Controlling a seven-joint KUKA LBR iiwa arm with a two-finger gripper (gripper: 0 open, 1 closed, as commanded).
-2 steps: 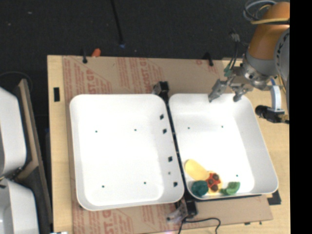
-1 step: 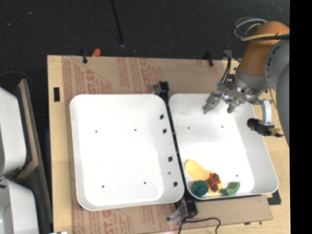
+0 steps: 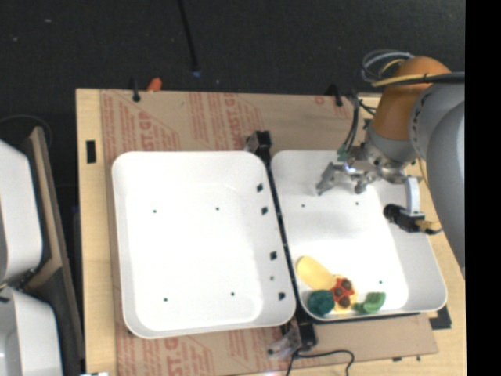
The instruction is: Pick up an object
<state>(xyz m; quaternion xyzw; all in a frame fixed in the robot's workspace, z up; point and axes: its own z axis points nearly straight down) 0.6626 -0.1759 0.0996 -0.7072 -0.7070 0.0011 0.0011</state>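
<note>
My gripper (image 3: 342,182) hangs over the far part of the right bin (image 3: 344,225), its two fingers spread apart with nothing between them. The objects lie bunched in the near corner of that bin: a yellow piece (image 3: 314,271), a dark teal lump (image 3: 319,302), a small red and orange piece (image 3: 342,290) and a green piece (image 3: 371,301). The gripper is well away from them, toward the back of the bin.
The left bin (image 3: 196,241) sits beside the right one, with a row of black clips (image 3: 268,210) along the divide. Both bins rest on a cardboard sheet (image 3: 180,124). White equipment (image 3: 19,233) stands at the far left.
</note>
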